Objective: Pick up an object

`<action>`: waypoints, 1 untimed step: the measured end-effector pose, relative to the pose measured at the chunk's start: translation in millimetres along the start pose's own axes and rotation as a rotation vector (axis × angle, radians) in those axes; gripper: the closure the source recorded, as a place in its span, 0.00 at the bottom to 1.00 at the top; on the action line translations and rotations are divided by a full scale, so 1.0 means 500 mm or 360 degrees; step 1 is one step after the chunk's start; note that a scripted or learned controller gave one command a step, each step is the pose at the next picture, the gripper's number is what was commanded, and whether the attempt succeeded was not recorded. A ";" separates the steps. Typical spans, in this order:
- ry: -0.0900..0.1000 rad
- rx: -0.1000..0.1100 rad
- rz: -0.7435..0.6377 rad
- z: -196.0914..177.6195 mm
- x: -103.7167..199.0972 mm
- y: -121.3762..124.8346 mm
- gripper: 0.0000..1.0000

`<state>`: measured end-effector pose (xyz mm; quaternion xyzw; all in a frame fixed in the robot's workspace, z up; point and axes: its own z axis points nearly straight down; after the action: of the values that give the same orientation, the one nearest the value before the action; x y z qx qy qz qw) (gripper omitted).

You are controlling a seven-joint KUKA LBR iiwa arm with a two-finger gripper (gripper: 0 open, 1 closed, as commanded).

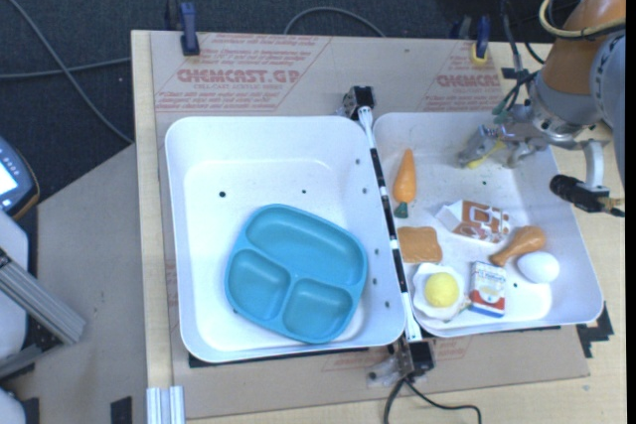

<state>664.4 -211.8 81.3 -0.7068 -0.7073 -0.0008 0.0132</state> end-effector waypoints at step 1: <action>-0.0028 -0.0021 -0.0004 -0.026 -0.006 0.004 1.00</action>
<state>666.5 -215.0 94.0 -0.7060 -0.7082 0.0006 0.0023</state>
